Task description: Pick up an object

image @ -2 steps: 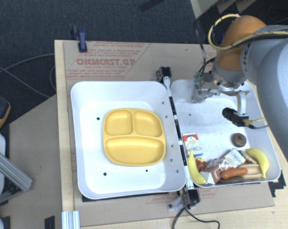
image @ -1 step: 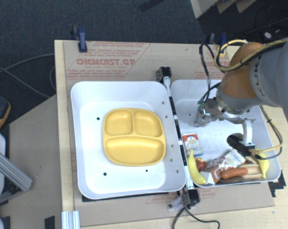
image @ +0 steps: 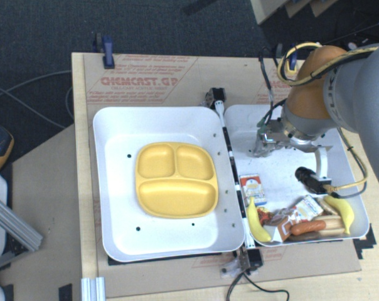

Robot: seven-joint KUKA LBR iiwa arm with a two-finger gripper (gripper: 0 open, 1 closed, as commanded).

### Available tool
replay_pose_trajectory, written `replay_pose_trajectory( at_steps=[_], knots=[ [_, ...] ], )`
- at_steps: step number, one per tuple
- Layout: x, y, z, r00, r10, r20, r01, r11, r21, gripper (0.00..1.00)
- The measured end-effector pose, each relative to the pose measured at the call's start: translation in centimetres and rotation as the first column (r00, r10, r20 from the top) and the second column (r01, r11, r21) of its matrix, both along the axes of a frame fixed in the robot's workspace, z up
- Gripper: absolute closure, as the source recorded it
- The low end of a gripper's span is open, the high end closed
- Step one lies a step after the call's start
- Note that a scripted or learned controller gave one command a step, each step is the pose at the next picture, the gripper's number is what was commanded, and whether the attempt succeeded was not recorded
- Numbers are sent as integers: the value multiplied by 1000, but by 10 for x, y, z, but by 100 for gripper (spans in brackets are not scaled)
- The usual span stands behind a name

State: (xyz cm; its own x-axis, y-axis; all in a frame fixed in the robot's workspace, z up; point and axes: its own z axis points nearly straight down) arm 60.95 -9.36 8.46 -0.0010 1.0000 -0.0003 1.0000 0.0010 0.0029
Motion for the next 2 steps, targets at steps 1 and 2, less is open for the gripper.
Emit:
replay_pose_trajectory(
  at_steps=[1, 2],
  knots=[
    [58, -3, 1, 1000, 2, 5, -2, 1000, -2, 100],
    [1, -11, 0, 1000, -4, -9, 4, 1000, 1, 100]
  ],
)
